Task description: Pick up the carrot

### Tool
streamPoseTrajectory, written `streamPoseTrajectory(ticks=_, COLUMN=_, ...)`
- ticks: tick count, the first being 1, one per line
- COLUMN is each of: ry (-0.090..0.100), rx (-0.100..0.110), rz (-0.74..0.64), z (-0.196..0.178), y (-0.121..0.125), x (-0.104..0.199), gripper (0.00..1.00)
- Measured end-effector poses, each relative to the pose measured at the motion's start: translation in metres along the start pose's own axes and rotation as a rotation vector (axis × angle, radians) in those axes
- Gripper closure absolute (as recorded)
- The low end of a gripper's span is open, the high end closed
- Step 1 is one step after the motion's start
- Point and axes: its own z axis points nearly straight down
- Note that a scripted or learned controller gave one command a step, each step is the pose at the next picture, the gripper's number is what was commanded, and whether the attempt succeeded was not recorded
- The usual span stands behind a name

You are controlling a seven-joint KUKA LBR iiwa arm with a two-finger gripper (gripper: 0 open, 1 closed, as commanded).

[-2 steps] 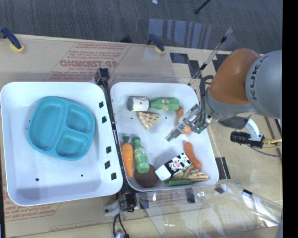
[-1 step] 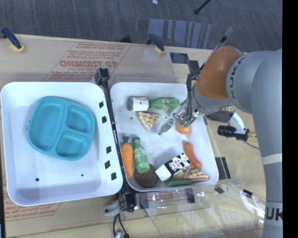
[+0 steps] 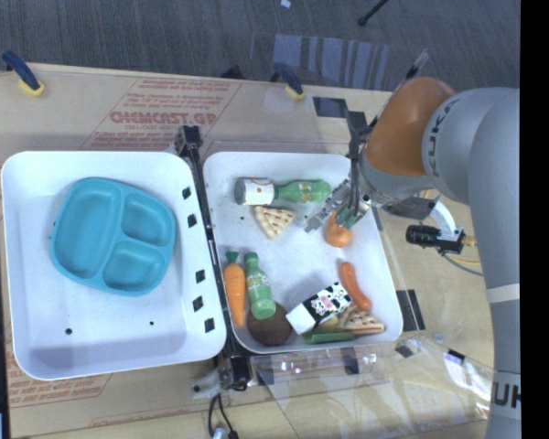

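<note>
You see gripper low in right bin, just above orange ball; finger state unclear. Carrot lies well apart, beside green bottle.

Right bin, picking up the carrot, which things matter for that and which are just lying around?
Job:
carrot
gripper

Lying about:
green bottle
bottle lying on its side
waffle wedge
small orange ball
sausage
blue tray

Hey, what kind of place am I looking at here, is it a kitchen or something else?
Likely a robot lab test bench, not a kitchen: a grey arm reaches over two white bins, the food such as the carrot looks like toys, and cardboard is clamped over the bench.
</note>
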Motion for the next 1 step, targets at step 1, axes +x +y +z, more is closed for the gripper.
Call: streamPoseTrajectory(ticks=1, ry=0.002, rx=-0.006, rz=-0.466, z=-0.1116, y=0.0077, x=0.0097, gripper=1.00)
